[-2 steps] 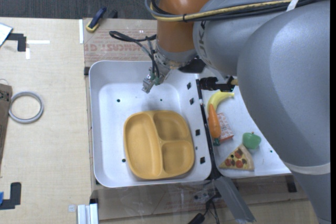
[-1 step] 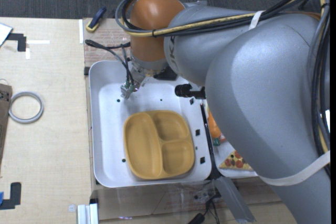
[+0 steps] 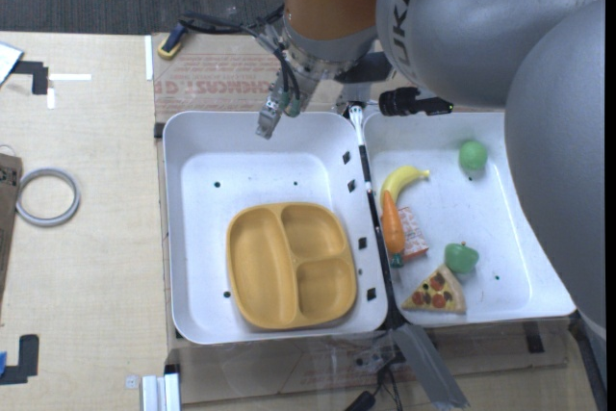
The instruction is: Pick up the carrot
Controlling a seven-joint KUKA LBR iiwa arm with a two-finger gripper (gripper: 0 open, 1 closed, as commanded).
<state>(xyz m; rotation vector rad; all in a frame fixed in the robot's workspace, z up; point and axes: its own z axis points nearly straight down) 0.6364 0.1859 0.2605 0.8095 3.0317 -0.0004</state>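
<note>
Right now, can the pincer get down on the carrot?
Probably yes. The carrot lies uncovered in the right bin, but the banana and divider crowd it. The pincer hovers over the left bin's rim.

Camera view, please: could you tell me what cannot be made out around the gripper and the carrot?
- Gripper: too small and blurred to tell whether it is open or shut.
- Carrot: its lower end overlaps a small packet; contact is unclear.
- Packet: print too small to read.
- Right bin: its right side is hidden by the arm.
</note>
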